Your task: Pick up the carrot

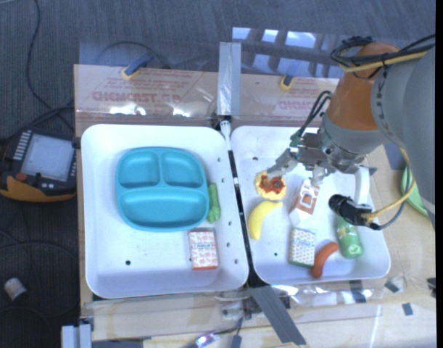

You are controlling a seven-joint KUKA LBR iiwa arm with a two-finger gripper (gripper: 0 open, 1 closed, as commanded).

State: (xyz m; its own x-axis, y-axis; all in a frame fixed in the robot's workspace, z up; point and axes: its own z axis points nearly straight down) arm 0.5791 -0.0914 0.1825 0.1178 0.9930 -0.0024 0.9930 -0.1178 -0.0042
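Carrot (pixel 323 259) lies at the 6 o'clock edge of the right bin (pixel 381 267), tilted, touching a patterned small box (pixel 302 246) at its 9 o'clock and just beside a green bottle (pixel 349 239) at its 2 o'clock. The jaws (pixel 306 167) hang near the bin's 12 o'clock side, well apart from the carrot; whether they are apart or together I cannot tell. A banana (pixel 257 219) lies at the bin's 9 o'clock. The left bin (pixel 98 267) holds a blue plate (pixel 162 187).
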